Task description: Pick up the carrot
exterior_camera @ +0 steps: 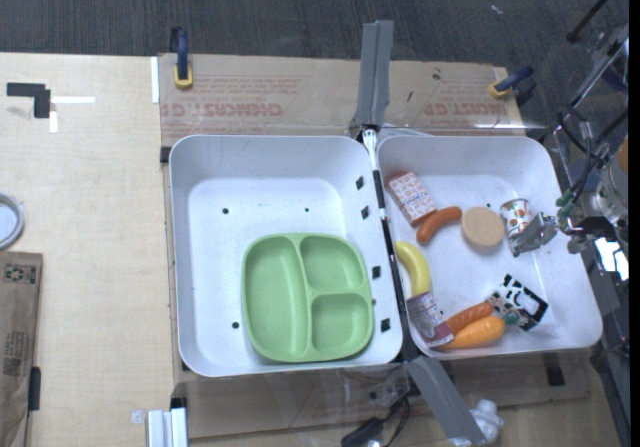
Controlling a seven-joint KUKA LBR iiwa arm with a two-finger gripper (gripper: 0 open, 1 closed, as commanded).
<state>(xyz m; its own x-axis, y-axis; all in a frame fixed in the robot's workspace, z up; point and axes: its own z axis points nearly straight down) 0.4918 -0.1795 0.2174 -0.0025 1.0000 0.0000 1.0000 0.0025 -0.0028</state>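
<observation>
Desk (pixel 80 185): pale wood surface, brown cardboard sheet (pixel 330 100) clamped along the far side behind the bins.

2 shallow white bins side by side. Left bin (pixel 200 195) carries a green divided plate (pixel 308 297) with 3 compartments, sitting toward the near right part of the bin. Right bin (pixel 545 185) carries the small items.

Arm (pixel 600 195) at the right edge of the view, only partly seen. Claw (pixel 535 233) reaches over the right side of the right bin, beside a small printed can (pixel 514 216). Whether its tips are apart or together: cannot tell, too small and blurred. Nothing seen between them.

Right bin contents, larger to smaller:
- Carrot (pixel 474 326): 2 orange pieces lying close together at the near edge of the bin, tilted, greenish end toward the right. Well apart from the claw.
- Yellow banana (pixel 414 267) along the left wall.
- Pink-and-white box (pixel 411 197) toward the far left.
- Orange-red sausage (pixel 438 223) just beside the box.
- Tan round disc (pixel 483 228) right of the sausage.
- Black-and-white item (pixel 524 300) just right of the carrot.
- Small packet (pixel 424 315) below the banana, touching the carrot's left end.
</observation>
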